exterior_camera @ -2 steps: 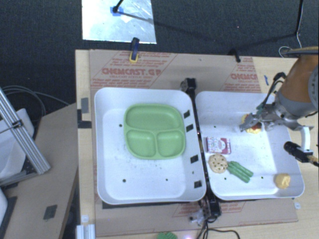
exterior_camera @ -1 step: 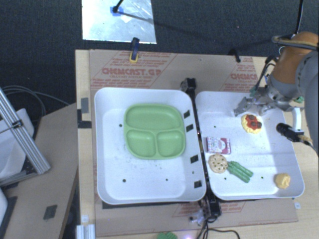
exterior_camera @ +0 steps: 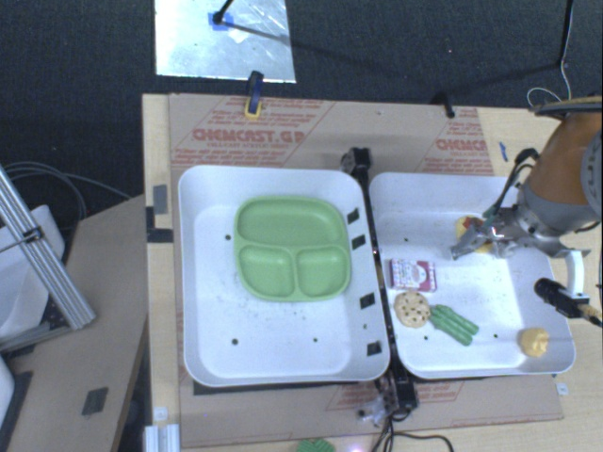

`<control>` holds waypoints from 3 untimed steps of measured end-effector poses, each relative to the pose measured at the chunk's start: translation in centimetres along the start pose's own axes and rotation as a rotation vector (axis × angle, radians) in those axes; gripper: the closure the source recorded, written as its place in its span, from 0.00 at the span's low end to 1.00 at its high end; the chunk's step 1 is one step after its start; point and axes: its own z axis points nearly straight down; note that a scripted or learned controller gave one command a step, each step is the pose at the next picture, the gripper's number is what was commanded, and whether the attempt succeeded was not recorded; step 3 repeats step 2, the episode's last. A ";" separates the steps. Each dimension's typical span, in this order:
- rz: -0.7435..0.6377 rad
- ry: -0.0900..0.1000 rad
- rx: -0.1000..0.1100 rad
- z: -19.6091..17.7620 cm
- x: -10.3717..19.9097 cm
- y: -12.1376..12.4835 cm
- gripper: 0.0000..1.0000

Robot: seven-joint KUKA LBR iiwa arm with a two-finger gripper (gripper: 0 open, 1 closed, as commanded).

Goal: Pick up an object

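Tool (exterior_camera: 468,244): metal fingers low in the right bin, beside a small yellow object (exterior_camera: 468,225) — whether released or clenched, cannot tell.
Left bin (exterior_camera: 203,252): shallow white, smooth — holds a matte green divided plate (exterior_camera: 290,249), three compartments, rounded corners.
Right bin (exterior_camera: 424,205): red-and-white packet (exterior_camera: 413,274), round speckled cookie (exterior_camera: 412,309), ridged green piece (exterior_camera: 453,324), yellow lump (exterior_camera: 534,341) in the near right corner.
Bench (exterior_camera: 311,125): brown printed cardboard.
Floor (exterior_camera: 75,64): dark carpet.

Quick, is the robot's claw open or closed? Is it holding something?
Gripper: cannot be told from this view; it sits over the right bin beside a small yellow object.
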 end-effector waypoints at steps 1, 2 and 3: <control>-0.007 -0.001 -0.004 -0.2 0.2 7.5 0.00; 0.000 0.000 0.001 0.0 0.0 -0.6 0.00; 0.000 0.000 0.001 0.0 0.0 -0.6 0.00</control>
